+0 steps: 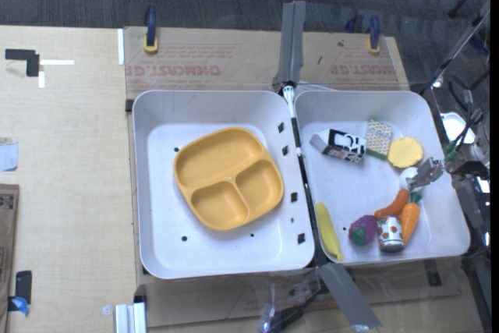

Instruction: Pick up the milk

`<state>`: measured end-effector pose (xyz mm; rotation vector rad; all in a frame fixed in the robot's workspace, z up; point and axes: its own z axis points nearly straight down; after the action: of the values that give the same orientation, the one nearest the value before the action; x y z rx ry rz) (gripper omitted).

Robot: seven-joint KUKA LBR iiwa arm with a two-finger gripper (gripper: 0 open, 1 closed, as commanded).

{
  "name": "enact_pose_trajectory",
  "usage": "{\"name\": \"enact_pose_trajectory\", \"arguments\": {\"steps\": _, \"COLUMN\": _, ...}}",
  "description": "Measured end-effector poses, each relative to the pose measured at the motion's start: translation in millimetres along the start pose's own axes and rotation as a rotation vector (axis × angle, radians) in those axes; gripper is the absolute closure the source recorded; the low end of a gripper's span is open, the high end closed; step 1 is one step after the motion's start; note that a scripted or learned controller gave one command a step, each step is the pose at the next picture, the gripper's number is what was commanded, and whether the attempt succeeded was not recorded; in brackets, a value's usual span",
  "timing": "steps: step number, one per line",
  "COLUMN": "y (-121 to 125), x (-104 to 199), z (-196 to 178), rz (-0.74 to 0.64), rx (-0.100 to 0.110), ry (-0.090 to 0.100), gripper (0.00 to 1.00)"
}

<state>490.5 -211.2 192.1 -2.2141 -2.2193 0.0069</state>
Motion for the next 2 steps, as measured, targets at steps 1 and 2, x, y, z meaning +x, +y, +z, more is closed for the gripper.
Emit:
{"name": "enact_pose_trajectory", "arguments": {"steps": 1, "y": 46, "x": 9, "z": 48, "rz": 0.159, "rx": -0.002, "ry": -0.001, "gripper": 0.0}}
{"name": "enact_pose_trajectory", "arguments": {"steps": 2, "y": 109, "x": 59, "z": 78, "rz": 0.216, "rx": -0.007, "ry": -0.009, "gripper": 0.0}}
